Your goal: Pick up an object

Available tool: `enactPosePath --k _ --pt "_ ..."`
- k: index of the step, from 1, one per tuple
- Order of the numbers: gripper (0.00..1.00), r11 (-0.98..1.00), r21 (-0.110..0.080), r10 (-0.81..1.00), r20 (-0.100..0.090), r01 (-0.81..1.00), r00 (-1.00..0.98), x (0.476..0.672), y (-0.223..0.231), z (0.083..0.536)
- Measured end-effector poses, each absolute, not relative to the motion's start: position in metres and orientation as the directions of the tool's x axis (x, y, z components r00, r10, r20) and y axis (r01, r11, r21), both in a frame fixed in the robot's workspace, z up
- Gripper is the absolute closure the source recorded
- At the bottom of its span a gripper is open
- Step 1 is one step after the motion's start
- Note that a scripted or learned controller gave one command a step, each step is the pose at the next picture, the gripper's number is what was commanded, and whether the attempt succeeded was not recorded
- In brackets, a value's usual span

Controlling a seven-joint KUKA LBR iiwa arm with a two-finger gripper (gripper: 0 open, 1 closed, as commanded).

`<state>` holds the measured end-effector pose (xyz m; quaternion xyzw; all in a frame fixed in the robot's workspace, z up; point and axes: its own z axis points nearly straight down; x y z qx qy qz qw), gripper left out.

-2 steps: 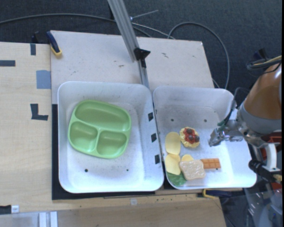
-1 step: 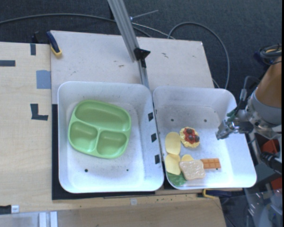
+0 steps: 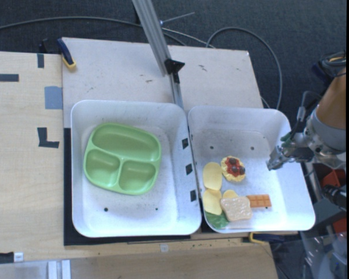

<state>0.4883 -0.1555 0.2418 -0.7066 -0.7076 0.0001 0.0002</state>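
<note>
Over the right-hand bin's (image 3: 262,118) right rim, the gripper (image 3: 275,160) hung empty, the small tart (image 3: 233,168) lying just to its left in the camera view.

The pale wooden bench top (image 3: 23,156) spreads away from the two-finger gripper (image 3: 277,160) toward the far side of the view, with a lighter scuffed board (image 3: 128,68) laid over its upper part. On it lie 2 shallow white plastic bins: the right bin (image 3: 279,214) sits directly under the gripper, and the left bin (image 3: 81,214) lies touching it on the side away from the gripper. A black mat (image 3: 67,185) shows beneath the left bin's far edge. Dark and grey tape patches (image 3: 52,96) mark the wood well apart from the gripper. A blue and yellow clamp (image 3: 66,53) sits at the board's distant corner.
</note>
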Motion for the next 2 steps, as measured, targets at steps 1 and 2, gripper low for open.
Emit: enactPosePath --k 1,2 --pt "1.0 0.007 -0.001 1.0 0.002 1.0 -0.007 0.504 -0.108 0.248" --pt "1.0 0.007 -0.003 1.0 0.001 1.0 -0.007 0.515 -0.058 0.241"
